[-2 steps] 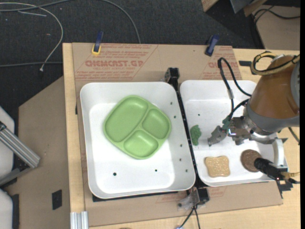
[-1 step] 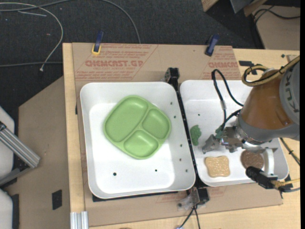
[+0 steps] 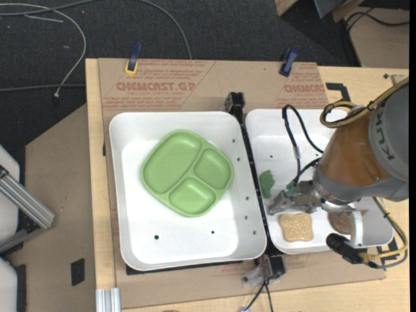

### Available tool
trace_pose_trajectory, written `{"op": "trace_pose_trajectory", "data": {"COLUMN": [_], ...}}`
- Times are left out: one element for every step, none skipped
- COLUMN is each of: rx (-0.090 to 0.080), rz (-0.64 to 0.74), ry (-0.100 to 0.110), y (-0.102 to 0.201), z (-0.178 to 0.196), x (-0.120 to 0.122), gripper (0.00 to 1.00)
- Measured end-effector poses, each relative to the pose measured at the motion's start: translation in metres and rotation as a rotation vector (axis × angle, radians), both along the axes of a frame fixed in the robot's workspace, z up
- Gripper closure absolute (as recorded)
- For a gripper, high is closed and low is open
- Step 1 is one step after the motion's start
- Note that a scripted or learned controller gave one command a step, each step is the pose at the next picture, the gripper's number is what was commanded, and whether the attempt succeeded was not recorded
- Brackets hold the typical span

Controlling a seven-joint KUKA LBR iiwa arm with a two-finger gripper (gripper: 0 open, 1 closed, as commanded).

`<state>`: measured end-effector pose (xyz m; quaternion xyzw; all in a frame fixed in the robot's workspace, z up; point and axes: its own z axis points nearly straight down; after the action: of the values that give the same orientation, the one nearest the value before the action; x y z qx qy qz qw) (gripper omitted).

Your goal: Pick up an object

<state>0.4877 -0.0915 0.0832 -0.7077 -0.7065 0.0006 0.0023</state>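
Note:
A green divided plate (image 3: 188, 172) lies in the left bin (image 3: 130, 135). In the right bin (image 3: 273, 125) a small dark green object (image 3: 266, 182) rests near the left wall. A tan, toast-like piece (image 3: 296, 227) lies near the front edge. A brown round object (image 3: 340, 222) peeks out from under the arm. My gripper (image 3: 284, 201) hangs low over the right bin, between the green object and the tan piece. The arm's orange band (image 3: 354, 151) and grey wrist cover the bin's right half.
Black cables (image 3: 296, 135) loop across the right bin's back part. Blue clamps (image 3: 134, 56) hold the cardboard base at the back edge. A black divider clip (image 3: 234, 101) sits between the bins.

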Motion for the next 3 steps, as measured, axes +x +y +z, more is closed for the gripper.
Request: {"op": "trace_pose_trajectory", "data": {"rx": [0.001, -0.003, -0.004], "rz": [0.001, 0.002, 0.002], "ry": [-0.005, -0.01, -0.011], "y": [0.001, -0.003, -0.012], "z": [0.013, 0.076, 0.125], "x": [0.002, 0.003, 0.007], "gripper": [1.0, 1.0, 1.0]}}
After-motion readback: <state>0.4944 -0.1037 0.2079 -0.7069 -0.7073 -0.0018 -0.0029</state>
